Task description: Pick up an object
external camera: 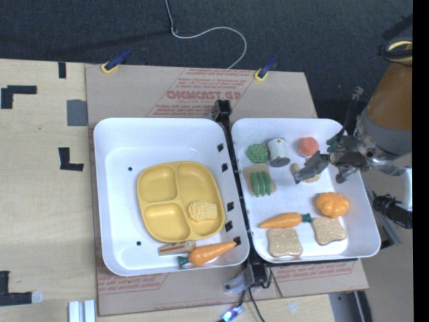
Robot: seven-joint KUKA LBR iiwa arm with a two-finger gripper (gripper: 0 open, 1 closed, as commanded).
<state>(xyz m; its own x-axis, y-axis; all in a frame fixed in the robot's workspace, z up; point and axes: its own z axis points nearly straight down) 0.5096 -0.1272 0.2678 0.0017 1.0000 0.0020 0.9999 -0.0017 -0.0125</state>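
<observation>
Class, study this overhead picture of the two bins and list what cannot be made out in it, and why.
- Gripper, camera view: its dark parts blur together, so open or shut cannot be told.
- Small cream piece under the gripper: partly covered, so its kind is unclear.
- Grey and orange arm: cut off by the right edge.
- Tan flat piece beside the yellow divided tray: partly hidden by the orange toy carrot.

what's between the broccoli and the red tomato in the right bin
A small white can with a grey lid sits between the broccoli and the red tomato, as seen in the camera view.
</observation>
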